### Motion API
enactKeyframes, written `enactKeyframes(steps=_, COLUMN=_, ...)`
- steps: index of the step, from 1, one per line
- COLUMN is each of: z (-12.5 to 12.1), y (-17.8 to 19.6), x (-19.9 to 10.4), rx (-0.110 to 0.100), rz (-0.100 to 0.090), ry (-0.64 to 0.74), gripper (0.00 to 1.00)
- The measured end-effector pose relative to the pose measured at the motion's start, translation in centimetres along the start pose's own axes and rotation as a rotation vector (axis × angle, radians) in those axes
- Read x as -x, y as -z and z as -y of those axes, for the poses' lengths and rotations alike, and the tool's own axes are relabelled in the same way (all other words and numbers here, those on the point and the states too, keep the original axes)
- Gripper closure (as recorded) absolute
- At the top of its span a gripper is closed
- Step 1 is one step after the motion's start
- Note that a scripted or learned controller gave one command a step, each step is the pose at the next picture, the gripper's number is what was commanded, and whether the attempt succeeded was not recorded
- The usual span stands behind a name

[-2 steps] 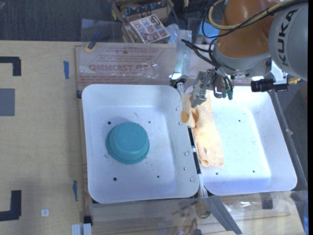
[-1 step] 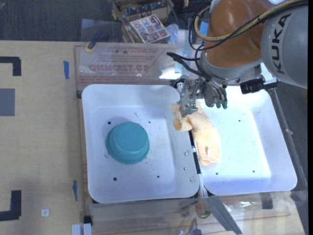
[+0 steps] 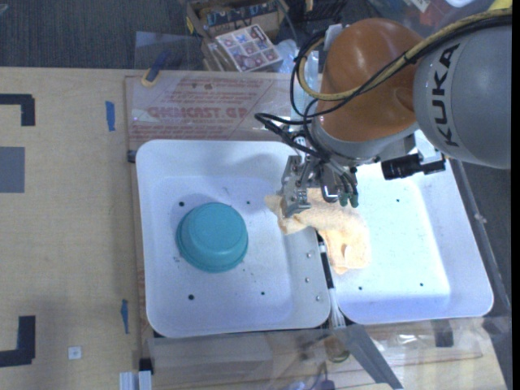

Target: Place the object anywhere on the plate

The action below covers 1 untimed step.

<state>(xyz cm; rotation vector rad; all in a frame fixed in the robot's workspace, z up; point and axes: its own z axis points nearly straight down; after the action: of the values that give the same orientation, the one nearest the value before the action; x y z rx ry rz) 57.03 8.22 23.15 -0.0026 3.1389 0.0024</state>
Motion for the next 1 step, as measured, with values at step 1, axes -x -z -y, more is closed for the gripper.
enactKeyframes(steps=1, z=-4.01, y=-1.25, x=-2.9, rx=0.0, rz=-0.002, ry=0.002, gripper=1.0)
